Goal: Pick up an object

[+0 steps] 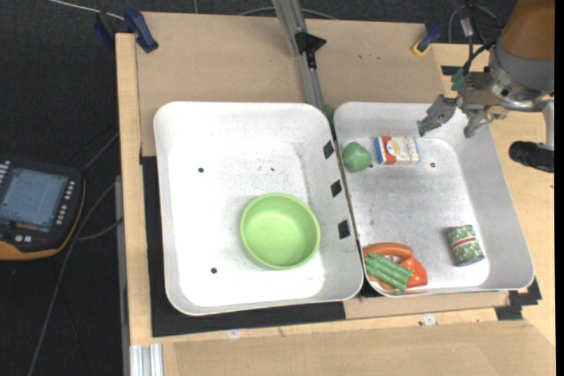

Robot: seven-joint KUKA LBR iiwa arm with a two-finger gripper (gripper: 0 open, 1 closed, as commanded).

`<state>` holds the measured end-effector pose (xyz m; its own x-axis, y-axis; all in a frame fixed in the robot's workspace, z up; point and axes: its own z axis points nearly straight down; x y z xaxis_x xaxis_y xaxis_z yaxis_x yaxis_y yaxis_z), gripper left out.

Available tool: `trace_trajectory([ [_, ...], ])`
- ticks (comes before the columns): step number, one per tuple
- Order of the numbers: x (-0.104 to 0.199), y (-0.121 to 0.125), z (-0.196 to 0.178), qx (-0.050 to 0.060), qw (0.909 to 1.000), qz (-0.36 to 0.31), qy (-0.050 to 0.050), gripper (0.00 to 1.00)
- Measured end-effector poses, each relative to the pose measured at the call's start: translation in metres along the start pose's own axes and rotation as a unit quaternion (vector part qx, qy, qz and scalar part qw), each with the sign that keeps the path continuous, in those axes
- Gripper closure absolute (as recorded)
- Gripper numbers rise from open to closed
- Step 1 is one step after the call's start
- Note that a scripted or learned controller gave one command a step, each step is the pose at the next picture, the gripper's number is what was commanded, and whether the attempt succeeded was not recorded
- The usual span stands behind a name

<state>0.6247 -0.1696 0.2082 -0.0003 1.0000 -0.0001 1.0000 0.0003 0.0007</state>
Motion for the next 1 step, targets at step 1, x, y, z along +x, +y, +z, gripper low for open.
trace_trajectory([
  [1,0.006,0.0,0.0432,0.002,1.0,0.0,0.0,0.0],
])
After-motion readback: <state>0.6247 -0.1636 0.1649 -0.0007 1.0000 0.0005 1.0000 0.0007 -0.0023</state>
